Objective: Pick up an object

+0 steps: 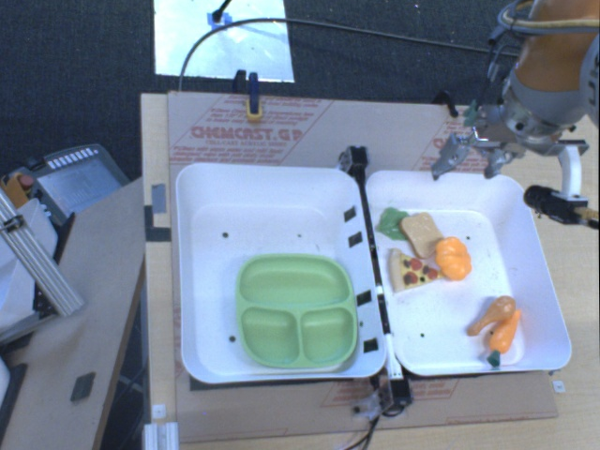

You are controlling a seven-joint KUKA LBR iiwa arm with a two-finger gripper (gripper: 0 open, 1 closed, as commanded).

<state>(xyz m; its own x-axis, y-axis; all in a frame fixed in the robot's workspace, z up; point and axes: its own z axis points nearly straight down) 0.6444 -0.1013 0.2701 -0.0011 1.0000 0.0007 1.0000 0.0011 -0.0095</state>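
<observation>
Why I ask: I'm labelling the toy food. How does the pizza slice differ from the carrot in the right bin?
The pizza slice is a flat pale wedge with red dots; the carrot is a rounded orange stick with a green end. The pizza slice lies near the bin's middle, touching the orange fruit; the carrot lies near the front right corner, beside a drumstick-like piece. Both rest on the right bin floor, away from the claw.

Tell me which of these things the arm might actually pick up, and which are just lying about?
For the job:
pizza slice
orange fruit
bread slice
lettuce leaf
carrot
chicken drumstick
gripper, above the right bin's far rim, holding nothing

Just lying about:
green divided tray in the left bin
</observation>
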